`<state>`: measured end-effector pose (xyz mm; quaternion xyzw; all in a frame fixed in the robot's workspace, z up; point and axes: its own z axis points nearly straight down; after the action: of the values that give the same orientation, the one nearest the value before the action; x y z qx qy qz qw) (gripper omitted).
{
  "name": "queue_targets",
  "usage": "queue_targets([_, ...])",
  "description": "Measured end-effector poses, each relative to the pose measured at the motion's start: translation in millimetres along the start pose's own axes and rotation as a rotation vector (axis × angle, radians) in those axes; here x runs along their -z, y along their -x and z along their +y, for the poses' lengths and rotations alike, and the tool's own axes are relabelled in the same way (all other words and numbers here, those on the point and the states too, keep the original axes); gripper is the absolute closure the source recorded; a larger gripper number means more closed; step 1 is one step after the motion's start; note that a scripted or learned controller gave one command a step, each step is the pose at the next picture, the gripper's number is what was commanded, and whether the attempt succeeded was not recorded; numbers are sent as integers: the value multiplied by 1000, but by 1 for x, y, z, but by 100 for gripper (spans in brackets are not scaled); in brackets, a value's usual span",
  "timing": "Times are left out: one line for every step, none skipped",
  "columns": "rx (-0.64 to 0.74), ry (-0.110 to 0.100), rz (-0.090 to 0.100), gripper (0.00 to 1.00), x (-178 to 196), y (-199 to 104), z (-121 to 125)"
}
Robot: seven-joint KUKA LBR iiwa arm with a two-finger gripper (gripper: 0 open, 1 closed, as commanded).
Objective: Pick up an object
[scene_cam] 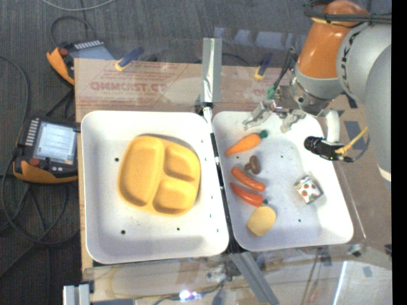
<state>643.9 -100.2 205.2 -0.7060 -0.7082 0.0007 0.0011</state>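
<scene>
My gripper (275, 117) hangs over the far edge of the right bin (337, 224), its fingers spread open with nothing between them. Just below and left of it lies an orange carrot (244, 144) with a green tip. Nearer the bin's middle sit a small brown piece (254, 164), two red sausages (248, 178) (247, 195), a yellow potato-like lump (261, 220) and a white cube with coloured spots (308, 190).
The left bin (102, 234) holds a yellow divided tray (161, 174). A metal rail (208, 75) stands between the bins at the back. A teach pendant (48, 149) lies on the floor to the left.
</scene>
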Motion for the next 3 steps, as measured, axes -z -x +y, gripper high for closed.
queue_targets([128,5,-4,0,-114,23,18])
queue_targets([-48,16,-2,0,-115,11,-39])
queue_targets([102,18,-6,0,-115,37,-98])
